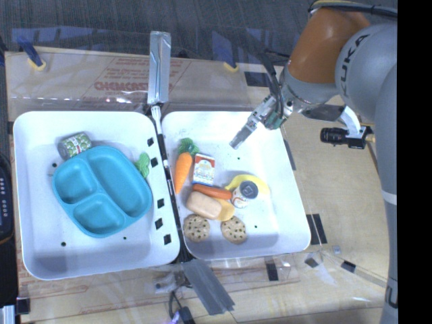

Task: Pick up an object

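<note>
The gripper (241,138) hangs over the far part of the right bin (287,174), tilted, pointing down and to the left. I cannot tell from here how wide it is, and I see nothing held in it. Right under it the white floor is bare. The toys sit nearer and more to the left, all bunched up. There is a carrot (182,170) standing along the left wall with a green bit (187,146) at its far end, and a small box (203,169) just beside it. Nearer still lie an orange stick (213,192), a tan bun (204,206) touching it, a yellow banana (251,180) with a small round can (245,191) on it, and two cookies (196,227) at the near side. In the left bin (30,181) there is a blue tray (101,189), a little tin (74,143) and a green thing (143,164) by the wall. I think the trouble is how close the toys are. If the arm goes straight down, it may grab nothing at all. If it goes into the pile, it may hit two toys at once and push them apart. The carrot is tight by the wall, so the gripper may bump it. The flat cookies may be hard to pinch, and the round can could roll away.
</note>
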You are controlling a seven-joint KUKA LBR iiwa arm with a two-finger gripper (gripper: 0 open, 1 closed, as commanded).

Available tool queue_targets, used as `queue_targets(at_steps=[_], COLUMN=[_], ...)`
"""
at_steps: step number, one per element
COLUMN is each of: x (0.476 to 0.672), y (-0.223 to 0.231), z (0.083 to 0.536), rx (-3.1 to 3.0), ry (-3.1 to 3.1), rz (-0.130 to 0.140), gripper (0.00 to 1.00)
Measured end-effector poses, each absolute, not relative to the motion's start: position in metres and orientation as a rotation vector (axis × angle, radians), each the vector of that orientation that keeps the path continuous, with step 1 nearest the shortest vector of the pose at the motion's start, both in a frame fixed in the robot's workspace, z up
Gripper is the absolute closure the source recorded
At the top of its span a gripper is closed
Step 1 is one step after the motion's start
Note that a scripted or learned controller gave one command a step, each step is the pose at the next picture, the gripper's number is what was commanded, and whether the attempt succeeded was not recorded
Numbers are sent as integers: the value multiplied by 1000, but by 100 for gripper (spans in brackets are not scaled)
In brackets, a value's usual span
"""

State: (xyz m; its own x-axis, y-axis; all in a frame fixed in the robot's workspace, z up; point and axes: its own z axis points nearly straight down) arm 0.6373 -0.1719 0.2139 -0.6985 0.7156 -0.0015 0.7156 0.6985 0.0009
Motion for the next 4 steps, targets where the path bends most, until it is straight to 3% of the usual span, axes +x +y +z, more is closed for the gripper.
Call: queue_targets(at_steps=[1,2,3,4], x=[574,576,618,618], y=[-210,-210,-141,-142], z=[95,107,148,157], rx=[1443,1434,1256,1252], ry=[2793,2794,2877,2879], rz=[-2,1,3,1], gripper=[0,100,100,100])
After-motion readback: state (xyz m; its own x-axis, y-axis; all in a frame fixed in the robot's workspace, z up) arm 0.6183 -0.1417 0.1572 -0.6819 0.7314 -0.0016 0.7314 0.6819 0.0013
